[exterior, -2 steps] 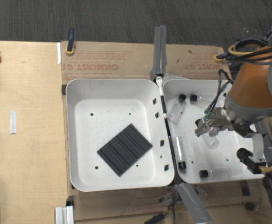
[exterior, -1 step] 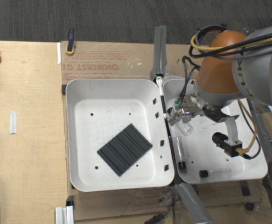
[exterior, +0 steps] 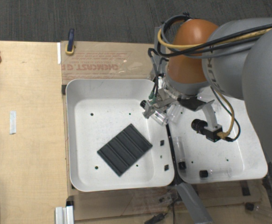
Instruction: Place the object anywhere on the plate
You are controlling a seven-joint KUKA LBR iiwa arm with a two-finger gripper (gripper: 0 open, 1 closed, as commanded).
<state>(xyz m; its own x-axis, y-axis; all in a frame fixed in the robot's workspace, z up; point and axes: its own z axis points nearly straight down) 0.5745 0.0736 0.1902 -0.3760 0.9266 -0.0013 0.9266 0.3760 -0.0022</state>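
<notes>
The gripper [exterior: 158, 110] hangs over the seam between the two bins, at the right wall of the left bin [exterior: 69, 125]. From my console I cannot tell whether it is open or closed, or whether it carries anything. The plate [exterior: 125, 149], a dark ribbed slab, lies flat and askew on the left bin's floor, forward and left of the gripper. I judge this to be a carry toward it, not a release.

The object itself I cannot pick out for certain. A small dark piece [exterior: 203, 173] near the right bin's [exterior: 247, 167] front wall may be it, well apart from the plate. The arm [exterior: 252, 55], with its orange band [exterior: 191, 36] and looping cables [exterior: 230, 125], covers much of the right bin. The shared bin walls stand between that piece and the plate. A blue clamp [exterior: 71, 35] pins cardboard [exterior: 103, 64] behind.
</notes>
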